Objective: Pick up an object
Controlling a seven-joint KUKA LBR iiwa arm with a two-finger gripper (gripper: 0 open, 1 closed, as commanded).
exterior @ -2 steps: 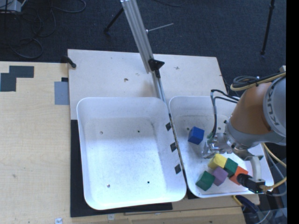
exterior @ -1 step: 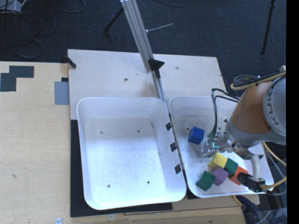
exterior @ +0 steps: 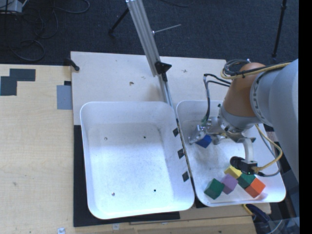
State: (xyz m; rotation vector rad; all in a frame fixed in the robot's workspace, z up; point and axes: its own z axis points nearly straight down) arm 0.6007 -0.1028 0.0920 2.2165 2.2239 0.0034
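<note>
We see the grey arm (exterior: pixel 273 89) reaching in from the right over the right bin (exterior: pixel 197 184), its jaws (exterior: pixel 204 136) low near that bin's upper left part, right at a blue block (exterior: pixel 204 141); the block sits at the fingertips, but we cannot tell whether the jaws are open or closed on it. Toward the right bin's near right corner lie a green block (exterior: pixel 213 188), a purple block (exterior: pixel 229 183), a yellow block (exterior: pixel 233 171), a dark green block (exterior: pixel 246 180) and an orange block (exterior: pixel 256 187), clustered together. The left bin (exterior: pixel 97 199) lies just beside it on the counter (exterior: pixel 107 77).
</note>
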